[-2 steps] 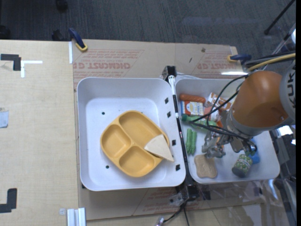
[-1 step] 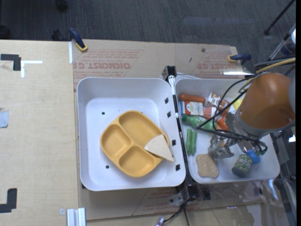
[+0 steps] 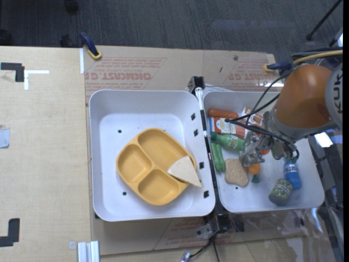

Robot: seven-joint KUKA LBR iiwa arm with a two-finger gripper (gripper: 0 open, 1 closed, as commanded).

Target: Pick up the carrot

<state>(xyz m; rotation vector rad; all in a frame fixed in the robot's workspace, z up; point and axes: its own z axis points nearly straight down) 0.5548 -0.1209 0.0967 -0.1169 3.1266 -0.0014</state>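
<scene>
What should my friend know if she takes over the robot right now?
Gripper: low in the right bin, above the carrot; I cannot tell whether it is open or shut.
Carrot: a small orange piece beside the slice of bread, lying in the right bin.
Left bin: yellow divided plate with a pale wedge on its edge.
Done: the arm is over the carrot.
Left: grip the carrot and lift it.
</scene>
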